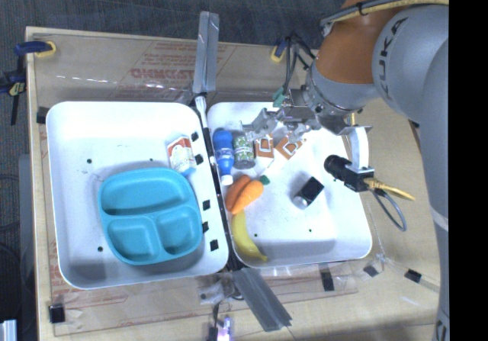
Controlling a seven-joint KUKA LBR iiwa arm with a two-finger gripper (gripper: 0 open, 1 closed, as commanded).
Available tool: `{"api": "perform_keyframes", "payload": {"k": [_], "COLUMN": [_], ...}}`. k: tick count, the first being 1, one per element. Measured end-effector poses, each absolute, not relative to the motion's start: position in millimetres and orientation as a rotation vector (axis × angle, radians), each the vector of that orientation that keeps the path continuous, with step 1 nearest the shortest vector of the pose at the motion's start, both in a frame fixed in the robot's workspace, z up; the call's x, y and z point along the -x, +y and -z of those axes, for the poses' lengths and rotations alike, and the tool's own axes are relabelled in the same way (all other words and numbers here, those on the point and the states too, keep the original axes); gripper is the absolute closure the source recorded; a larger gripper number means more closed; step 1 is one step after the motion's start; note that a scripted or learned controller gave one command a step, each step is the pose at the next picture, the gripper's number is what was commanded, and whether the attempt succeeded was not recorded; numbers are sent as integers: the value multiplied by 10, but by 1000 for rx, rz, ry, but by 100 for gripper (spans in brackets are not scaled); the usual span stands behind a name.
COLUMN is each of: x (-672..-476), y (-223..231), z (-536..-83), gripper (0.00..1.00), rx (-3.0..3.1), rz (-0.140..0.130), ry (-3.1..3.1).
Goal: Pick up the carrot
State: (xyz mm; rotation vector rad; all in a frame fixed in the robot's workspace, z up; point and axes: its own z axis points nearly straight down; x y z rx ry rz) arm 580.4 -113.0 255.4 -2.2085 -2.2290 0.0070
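The orange carrot (244, 193) with a green tip lies in the right bin (335, 236), close to its left wall and pointing up to the right. My gripper (284, 123) hangs over the far part of that bin, above two small orange-and-white boxes (276, 147). It is up and to the right of the carrot, well apart from it, and nothing of the carrot is in it. The grey arm with its orange band (354, 57) comes in from the upper right.
A yellow banana (245, 239) lies just in front of the carrot. A blue bottle (223, 150) and a green can (242, 149) stand behind it, and a black block (308, 191) lies to its right. The left bin (76, 133) holds a blue divided tray (149, 213) and a small carton (181, 153).
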Motion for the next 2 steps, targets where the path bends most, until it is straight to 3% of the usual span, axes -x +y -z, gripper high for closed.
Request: {"api": "perform_keyframes", "payload": {"k": [1,2], "x": [-5503,-5600], "y": [-1138,-678], "z": [-1249,-1906], "gripper": [0,0], "rx": [2058,2119], "rz": [-6,-4], "ry": [-2370,-2318]}}
